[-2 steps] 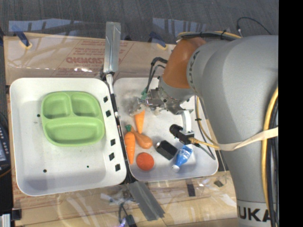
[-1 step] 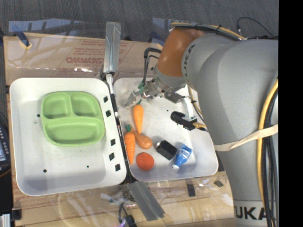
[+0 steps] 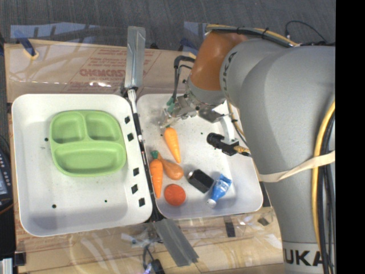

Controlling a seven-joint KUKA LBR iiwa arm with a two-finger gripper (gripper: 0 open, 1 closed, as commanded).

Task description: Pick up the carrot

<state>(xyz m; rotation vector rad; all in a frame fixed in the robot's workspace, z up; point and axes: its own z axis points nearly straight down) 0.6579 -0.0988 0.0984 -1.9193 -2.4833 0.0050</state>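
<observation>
Evidently the pickup is not yet made. One carrot (image 3: 171,144) lies in the right bin (image 3: 251,196), just below the gripper (image 3: 174,112), which hangs above its upper end; whether the pincer is released or clenched cannot be told. A second carrot (image 3: 156,177) rests by the divider, beside an orange ball (image 3: 175,194). Descent, closure and lift remain.

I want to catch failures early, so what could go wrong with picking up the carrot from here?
1. Two carrots lie in the right bin: one just below the gripper, another by the divider, so it may go for either.
2. The lower carrot touches an orange pear-shaped piece, which could get dragged along.
</observation>
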